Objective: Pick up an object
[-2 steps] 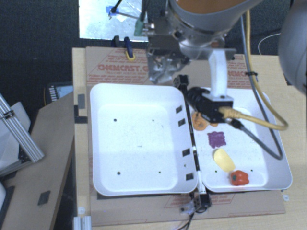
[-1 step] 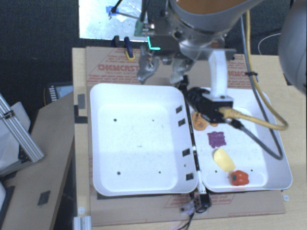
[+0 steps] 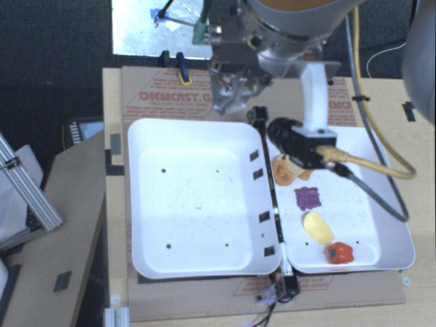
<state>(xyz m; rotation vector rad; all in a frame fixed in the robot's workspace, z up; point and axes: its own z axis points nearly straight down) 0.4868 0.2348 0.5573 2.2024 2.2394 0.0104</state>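
Evidently barely started: poised with the gripper (image 3: 233, 99) above the far rim of the left bin (image 3: 191, 210), too blurred to tell whether open or closed, and with nothing visibly in its hold. Lying apart from it in the right bin (image 3: 364, 231), in a loose row: orange ring (image 3: 283, 174), purple piece (image 3: 307, 197), yellow lump (image 3: 317, 228), red-orange toy (image 3: 340, 252). Left to do, by the look of it: choose one, cross over, descend, close and lift.
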